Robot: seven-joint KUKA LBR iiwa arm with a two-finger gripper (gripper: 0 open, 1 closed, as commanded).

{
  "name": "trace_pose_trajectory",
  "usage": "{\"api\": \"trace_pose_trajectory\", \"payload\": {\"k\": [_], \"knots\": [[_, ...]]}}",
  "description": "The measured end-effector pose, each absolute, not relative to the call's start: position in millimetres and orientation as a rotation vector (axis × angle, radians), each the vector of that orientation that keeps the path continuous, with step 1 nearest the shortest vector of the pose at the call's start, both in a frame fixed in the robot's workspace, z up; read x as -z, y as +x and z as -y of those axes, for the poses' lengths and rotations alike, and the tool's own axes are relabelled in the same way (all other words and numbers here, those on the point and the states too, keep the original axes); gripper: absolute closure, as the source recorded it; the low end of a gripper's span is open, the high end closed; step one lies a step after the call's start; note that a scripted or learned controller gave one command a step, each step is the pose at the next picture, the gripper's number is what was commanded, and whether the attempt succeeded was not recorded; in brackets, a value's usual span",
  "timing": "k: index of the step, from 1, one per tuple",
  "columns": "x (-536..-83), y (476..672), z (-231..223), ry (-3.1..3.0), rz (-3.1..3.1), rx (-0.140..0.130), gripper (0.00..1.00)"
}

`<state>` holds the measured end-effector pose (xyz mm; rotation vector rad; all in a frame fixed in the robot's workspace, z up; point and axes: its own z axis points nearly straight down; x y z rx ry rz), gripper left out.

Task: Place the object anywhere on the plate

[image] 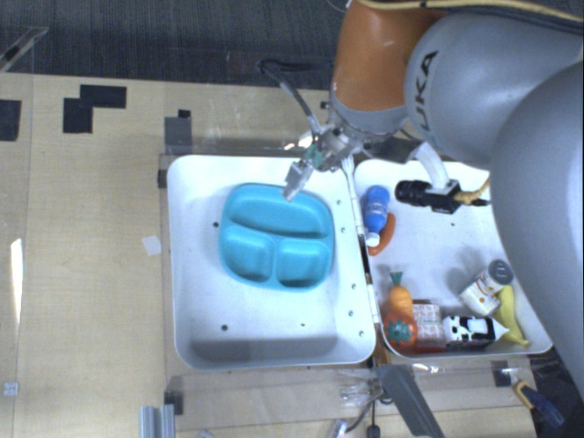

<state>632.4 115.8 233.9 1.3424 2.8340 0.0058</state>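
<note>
Gripper hangs over the back rim of the blue plate, with no object plainly in its grasp.

The blue plate (276, 236), split into three compartments, lies in the left bin (196, 272) and nothing rests on it. The gripper (297, 182) sits just above the plate's far edge, near the wall between the bins; whether anything is pinched there is too small and blurred to tell, and I cannot tell how wide it stands. The likely objects lie in the right bin (456, 254): a blue bottle (374, 207) beside the dividing wall, a carrot (400, 301), a banana (508, 325), a small jar (484, 290). The risk, as I judge it: a release here may drop nothing, or let a thing fall on the rim and roll off into the bin. The fingertips are also low enough to knock or shift the plate.
</note>
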Motion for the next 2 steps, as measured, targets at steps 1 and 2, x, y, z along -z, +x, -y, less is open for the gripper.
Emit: {"api": "trace_pose_trajectory", "payload": {"k": [1,2], "knots": [[-224.8,599.6,-207.3,1.296,-2.858,-0.006,0.00],[-224.9,599.6,-207.1,1.296,-2.858,-0.006,0.00]]}}
